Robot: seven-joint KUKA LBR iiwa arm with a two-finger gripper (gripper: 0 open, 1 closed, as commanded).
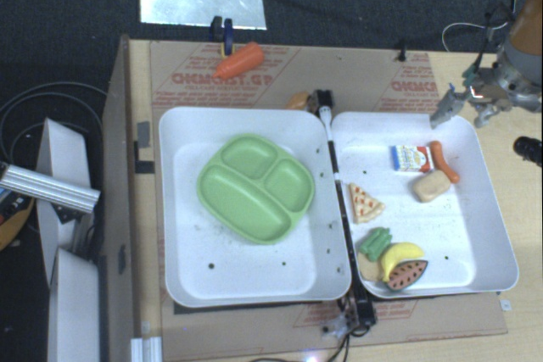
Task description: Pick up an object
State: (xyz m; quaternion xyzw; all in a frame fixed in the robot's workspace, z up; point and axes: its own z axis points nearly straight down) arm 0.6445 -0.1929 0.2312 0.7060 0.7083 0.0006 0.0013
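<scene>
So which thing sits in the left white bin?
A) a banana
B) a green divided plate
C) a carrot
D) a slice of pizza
B: the green divided plate lies in the left bin, while the pizza slice and banana lie in the right bin, and the carrot rests on the cardboard behind the bins.

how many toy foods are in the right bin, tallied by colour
Right bin, toy foods by main colour:
orange sausage: 1
tan bread: 1
red and white carton: 1
orange-tan pizza slice: 1
green vegetable: 1
yellow banana: 1
red watermelon slice: 1
Total: 7
</scene>
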